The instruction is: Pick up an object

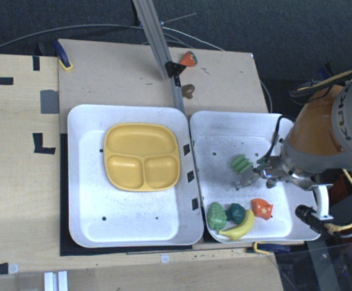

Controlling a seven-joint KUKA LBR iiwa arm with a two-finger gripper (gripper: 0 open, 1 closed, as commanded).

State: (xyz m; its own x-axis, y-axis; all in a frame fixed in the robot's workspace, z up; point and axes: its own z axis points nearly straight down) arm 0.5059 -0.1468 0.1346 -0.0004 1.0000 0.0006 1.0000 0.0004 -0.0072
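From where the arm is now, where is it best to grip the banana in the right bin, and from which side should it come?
Grip the banana at the middle of its curve, coming straight down from above. It lies flat near the right bin's front wall, with the light green item and dark green item close along its inner side, so the pincer would probably close best across its narrow width.

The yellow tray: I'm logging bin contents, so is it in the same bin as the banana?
No, the yellow tray lies in the left bin, while the banana lies in the right bin.
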